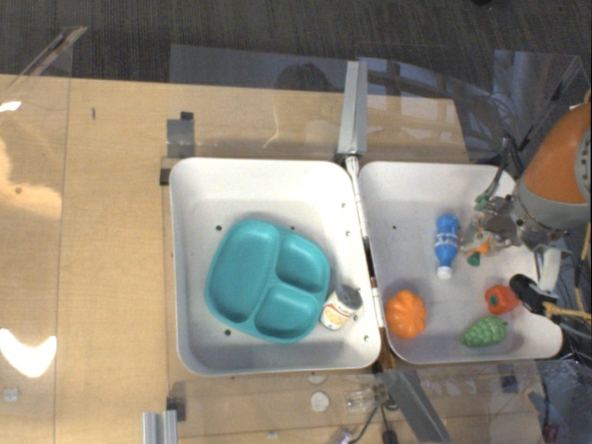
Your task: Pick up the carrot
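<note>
Camera view. Two white bins sit side by side on the desk. The left bin (190, 276), at centre frame, holds a teal divided plate (268, 278) and a small jar (339, 309) at the plate's lower right edge. The right bin (407, 192) holds a blue bottle (446, 241), an orange pumpkin (406, 313), a red tomato-like toy (500, 299) and a green bumpy fruit (485, 332). The end effector (490, 222) hovers at the right of the frame, directly over a small orange-and-green object — apparently the carrot (477, 246). Whether its opening is wide or narrow cannot be told. Judged progress: approach made — grasp and lift remain, carrot apparently resting in the bin.
</note>
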{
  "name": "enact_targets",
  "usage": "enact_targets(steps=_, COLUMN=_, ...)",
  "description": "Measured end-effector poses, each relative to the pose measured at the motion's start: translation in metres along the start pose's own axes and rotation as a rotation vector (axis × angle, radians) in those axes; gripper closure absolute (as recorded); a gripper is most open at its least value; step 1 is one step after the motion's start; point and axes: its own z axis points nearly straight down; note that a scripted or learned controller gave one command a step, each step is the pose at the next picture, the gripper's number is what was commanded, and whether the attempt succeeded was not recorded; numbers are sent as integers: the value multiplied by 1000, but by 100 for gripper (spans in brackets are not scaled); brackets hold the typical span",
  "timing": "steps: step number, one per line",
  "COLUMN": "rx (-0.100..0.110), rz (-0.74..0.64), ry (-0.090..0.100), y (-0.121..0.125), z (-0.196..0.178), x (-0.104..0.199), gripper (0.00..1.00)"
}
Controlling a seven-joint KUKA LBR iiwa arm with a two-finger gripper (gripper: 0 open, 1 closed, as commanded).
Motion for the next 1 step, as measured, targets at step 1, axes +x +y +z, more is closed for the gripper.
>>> enact_targets(steps=1, rx=7, rz=19, ry=-3, y=10, z=-86, x=54, gripper=100)
